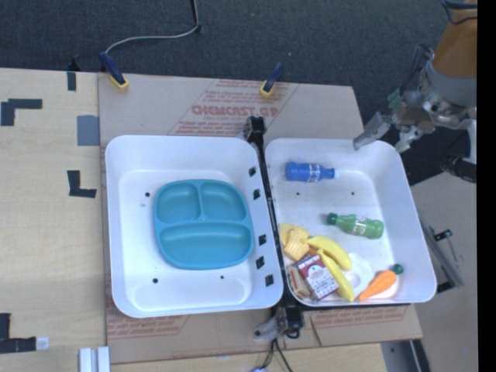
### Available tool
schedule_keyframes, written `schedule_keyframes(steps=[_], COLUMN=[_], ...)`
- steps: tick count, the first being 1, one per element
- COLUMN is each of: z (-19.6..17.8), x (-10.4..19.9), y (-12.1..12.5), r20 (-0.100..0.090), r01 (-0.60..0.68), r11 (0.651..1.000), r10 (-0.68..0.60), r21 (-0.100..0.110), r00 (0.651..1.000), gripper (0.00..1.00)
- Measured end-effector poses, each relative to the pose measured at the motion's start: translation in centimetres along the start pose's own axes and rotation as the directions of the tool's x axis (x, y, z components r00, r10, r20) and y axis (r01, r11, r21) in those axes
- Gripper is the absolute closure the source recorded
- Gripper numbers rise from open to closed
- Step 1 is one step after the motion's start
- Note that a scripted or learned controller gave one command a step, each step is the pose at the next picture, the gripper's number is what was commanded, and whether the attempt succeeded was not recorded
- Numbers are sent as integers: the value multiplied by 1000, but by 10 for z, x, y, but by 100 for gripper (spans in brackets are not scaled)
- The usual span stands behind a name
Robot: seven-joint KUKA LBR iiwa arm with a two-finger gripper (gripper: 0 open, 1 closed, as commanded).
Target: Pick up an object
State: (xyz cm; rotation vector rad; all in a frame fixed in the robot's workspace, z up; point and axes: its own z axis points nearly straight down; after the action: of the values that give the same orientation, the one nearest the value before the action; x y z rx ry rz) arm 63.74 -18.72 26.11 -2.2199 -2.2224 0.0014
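Hovering claw (385, 134): it hangs over the far right corner of the right bin (403, 178), its two fingers spread apart with nothing between them.
Step in hand: the approach, by my reading; no object is grasped yet and all lie in the bin.
Candidate objects: a blue bottle (309, 172) on its side nearest the claw, a green bottle (356, 225) on its side further toward the camera, both standing clear of other things.
Crowded corner: a yellow banana (333, 259), a carrot (380, 284), a small red carton (316, 277) and a waffle-like piece (294, 242) sit packed close together.
Left bin (124, 208): holds a blue divided plate (204, 223).
Next move: probably travel left and down over the blue bottle, align the fingers across its narrow body, then close.
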Motion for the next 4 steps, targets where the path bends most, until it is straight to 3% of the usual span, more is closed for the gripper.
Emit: schedule_keyframes(steps=[1,2,3,4], z=[150,175,174,175], x=[18,54,62,82], y=[-38,-86,-117,-72], r20=[-1,1,3,2], r01=[0,-1,-1,0], r11=[1000,1000,1000,1000], r10=[0,1,1,0], r21=[3,-3,-10,-6], r00=[1000,1000,1000,1000], gripper=[0,0,0,0])
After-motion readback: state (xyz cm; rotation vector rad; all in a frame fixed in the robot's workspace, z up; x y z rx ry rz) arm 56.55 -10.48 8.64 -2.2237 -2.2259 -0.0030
